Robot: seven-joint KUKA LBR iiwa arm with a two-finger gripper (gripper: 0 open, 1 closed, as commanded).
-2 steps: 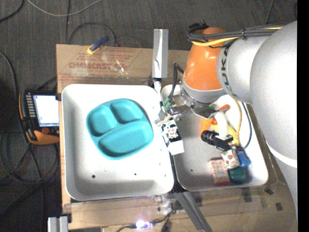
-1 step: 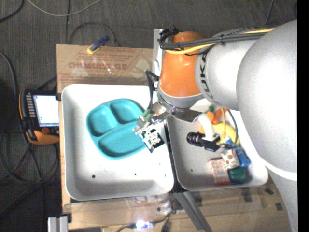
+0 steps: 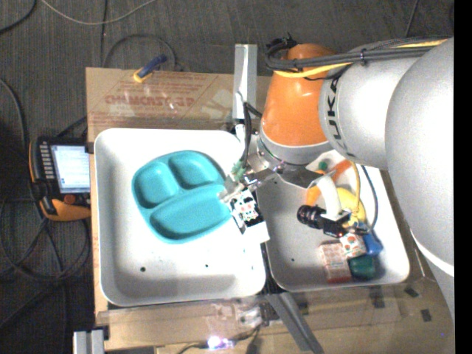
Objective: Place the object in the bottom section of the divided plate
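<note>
**Ana:** Looking down from the camera view, where does the arm stand?

**Ben:** The grey arm (image 3: pixel 383 87) comes in from the right. Its orange band (image 3: pixel 295 116) sits above the seam between the two bins. The gripper (image 3: pixel 242 190) hangs just at the right rim of the teal divided plate (image 3: pixel 144 186), which lies in the left bin (image 3: pixel 147 271).

**Ana:** Is the claw wide, narrow, or holding something?

**Ben:** He cannot tell; the wrist covers it from above. A small white piece with black marks (image 3: pixel 249 214) shows right beneath the gripper. It touches the plate's right edge and reaches over the wall between the bins. Whether the claw grips it cannot be made out.

**Ana:** And the bottom section (image 3: pixel 184 218)?

**Ben:** It is the plate's one large compartment, below the two smaller ones. The white piece lies beside it, not inside.

**Ana:** What lies in the right bin (image 3: pixel 295 264)?

**Ben:** A yellow thing (image 3: pixel 346 198) and an orange piece (image 3: pixel 341 169) lie near the wrist. A red-and-white packet (image 3: pixel 335 258), a green thing (image 3: pixel 361 268) and a blue thing (image 3: pixel 372 243) crowd its lower right corner.
</note>
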